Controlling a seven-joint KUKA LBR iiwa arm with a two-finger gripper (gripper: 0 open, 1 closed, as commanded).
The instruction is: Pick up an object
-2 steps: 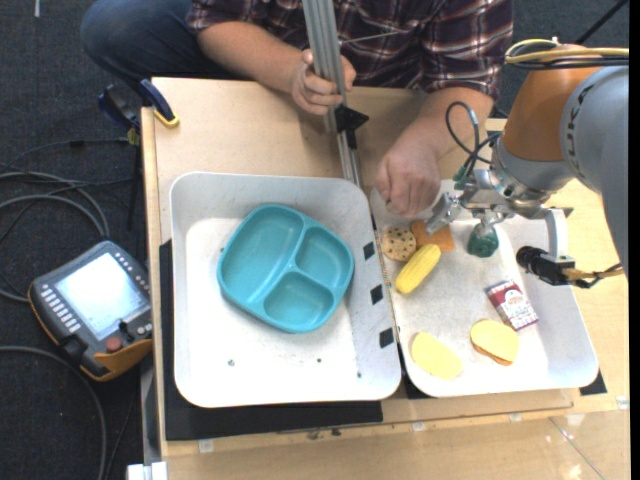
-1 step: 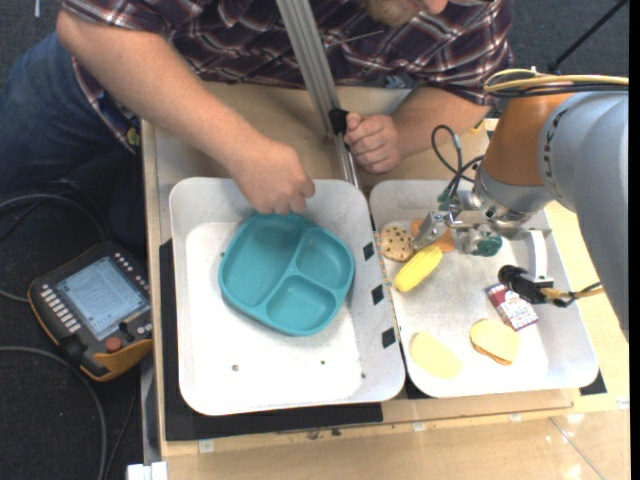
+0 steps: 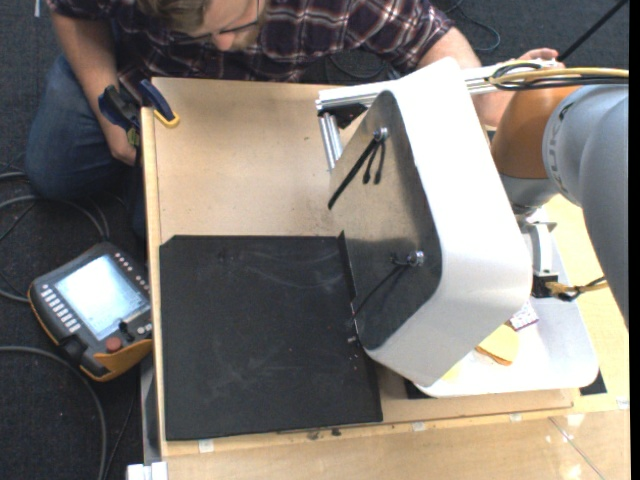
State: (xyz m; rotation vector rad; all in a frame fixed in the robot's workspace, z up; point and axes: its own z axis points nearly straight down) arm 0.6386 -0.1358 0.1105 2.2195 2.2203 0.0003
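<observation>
A yellow flat object and a small white patterned piece lie in the white bin at the right, partly hidden. A second white bin is tipped up on its edge and leans over them. Its shaded grey face turns toward the left. The grey arm with its orange band reaches in from the right, behind the tipped bin. Its lower end is covered by that bin.
A person leans over the bench's far edge, one hand near the tipped bin's top. A black mat covers the left side. A metal profile stands behind the bin. A blue-yellow clamp grips the far left corner.
</observation>
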